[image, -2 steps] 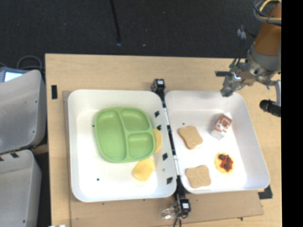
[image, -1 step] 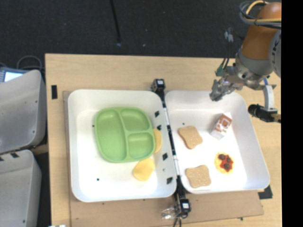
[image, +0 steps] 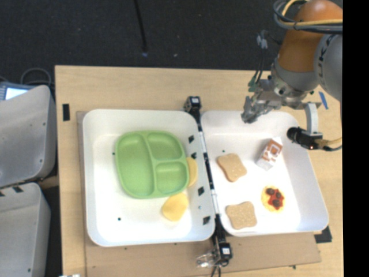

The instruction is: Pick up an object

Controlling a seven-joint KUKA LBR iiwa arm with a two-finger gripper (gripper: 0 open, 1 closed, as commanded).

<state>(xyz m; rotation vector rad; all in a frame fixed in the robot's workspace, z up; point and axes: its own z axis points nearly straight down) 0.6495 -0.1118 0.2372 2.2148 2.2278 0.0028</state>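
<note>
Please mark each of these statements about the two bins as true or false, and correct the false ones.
1. The green plate lies in the left bin. True.
2. Two bread slices, one and another, lie in the left bin. False: both lie in the right bin.
3. The gripper is above the far edge of the right bin. True.
4. The small carton is between the gripper's fingers. False: it lies on the bin floor, apart from the gripper.
5. A yellow piece lies beside the green plate. True.

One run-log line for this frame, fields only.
end effector: above right bin rear edge | holding: nothing seen | right bin: two bread slices, carton, pizza piece | left bin: green tray
</note>
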